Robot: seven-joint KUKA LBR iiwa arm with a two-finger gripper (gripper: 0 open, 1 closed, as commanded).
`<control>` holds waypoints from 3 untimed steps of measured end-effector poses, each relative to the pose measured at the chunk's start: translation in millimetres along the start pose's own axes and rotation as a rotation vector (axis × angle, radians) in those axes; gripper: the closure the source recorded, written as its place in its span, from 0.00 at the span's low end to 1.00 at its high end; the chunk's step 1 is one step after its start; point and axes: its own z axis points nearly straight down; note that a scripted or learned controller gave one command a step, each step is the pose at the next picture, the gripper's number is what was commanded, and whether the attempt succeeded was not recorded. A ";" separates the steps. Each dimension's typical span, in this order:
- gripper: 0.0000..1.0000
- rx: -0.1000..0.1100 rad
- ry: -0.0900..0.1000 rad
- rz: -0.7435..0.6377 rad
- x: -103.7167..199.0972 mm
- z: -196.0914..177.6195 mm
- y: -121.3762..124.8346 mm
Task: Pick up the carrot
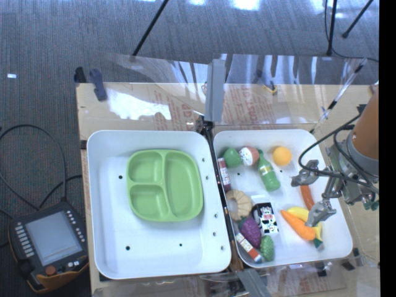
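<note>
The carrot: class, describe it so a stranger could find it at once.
Look in the right bin, at its lower right part, below the gripper. The carrot lies slantwise there, beside a yellow piece. It is the long orange cone tapering to a point, unlike the round orange ball higher up.

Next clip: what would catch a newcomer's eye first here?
The lime-green divided plate sits alone in the left bin. The right bin is crowded with toy food, and the end effector hangs over its right side, just above the orange carrot.
</note>
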 end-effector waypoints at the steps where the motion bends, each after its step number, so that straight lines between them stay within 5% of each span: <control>1: 0.00 -0.004 0.012 -0.010 7.9 104.2 -9.1; 2: 0.00 -0.004 0.010 -0.047 6.6 171.8 -33.8; 3: 1.00 -0.003 0.004 -0.053 3.4 159.7 -32.0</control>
